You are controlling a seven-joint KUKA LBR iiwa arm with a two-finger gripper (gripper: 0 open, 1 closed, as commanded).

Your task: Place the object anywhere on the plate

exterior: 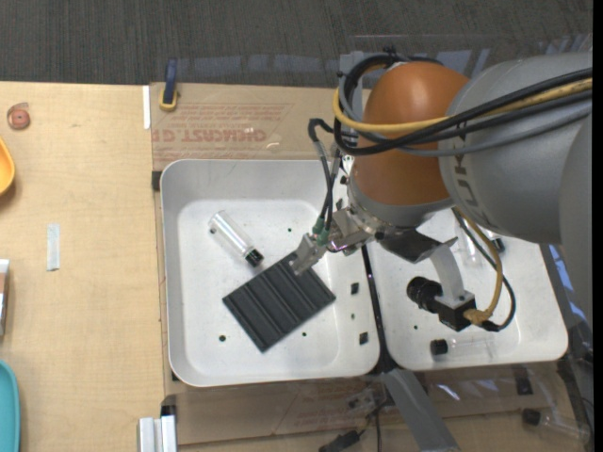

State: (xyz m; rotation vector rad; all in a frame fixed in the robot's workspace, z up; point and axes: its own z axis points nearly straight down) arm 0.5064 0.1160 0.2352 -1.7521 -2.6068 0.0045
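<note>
A dark ribbed rectangular plate lies tilted in the middle of the left bin. A small clear tube with a black cap rests on the bin floor up and to the left of the plate, apart from it. My gripper reaches down from the orange-banded wrist and hangs at the plate's upper right corner. The tube is well to the left of the gripper. The bulky arm hides the strip between the two bins.
The right bin lies mostly under the arm, with a small dark piece and a clear item near its front. A cardboard sheet lies behind the bins. The wooden bench spreads to the left.
</note>
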